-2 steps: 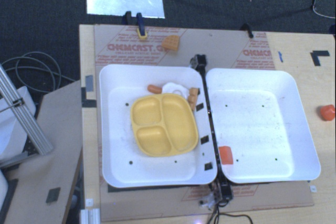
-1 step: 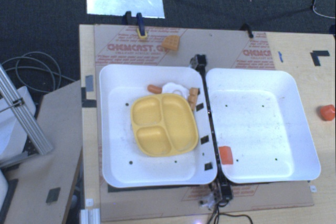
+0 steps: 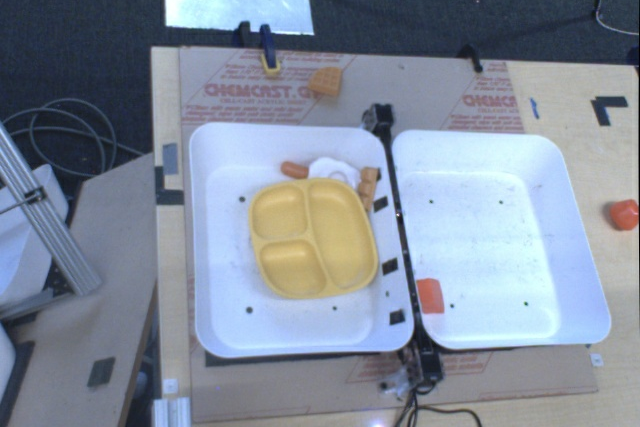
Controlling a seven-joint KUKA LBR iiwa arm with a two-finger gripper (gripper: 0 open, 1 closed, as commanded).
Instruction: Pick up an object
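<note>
A yellow divided plate (image 3: 312,238) lies in the middle of the left bin (image 3: 215,245). Behind it sit a small orange sausage-shaped piece (image 3: 294,170), a white piece (image 3: 333,171) and a tan block (image 3: 368,186) near the bin's right wall. An orange-red block (image 3: 429,295) rests at the front left corner of the right bin (image 3: 560,245).
A waffle-like tan piece (image 3: 325,81) lies on the bench behind the left bin, near a yellow-tipped clamp (image 3: 268,50). A red-orange object (image 3: 623,214) sits on the bench right of the right bin. Black clips (image 3: 381,118) join the bins. A metal leg (image 3: 40,215) stands at left.
</note>
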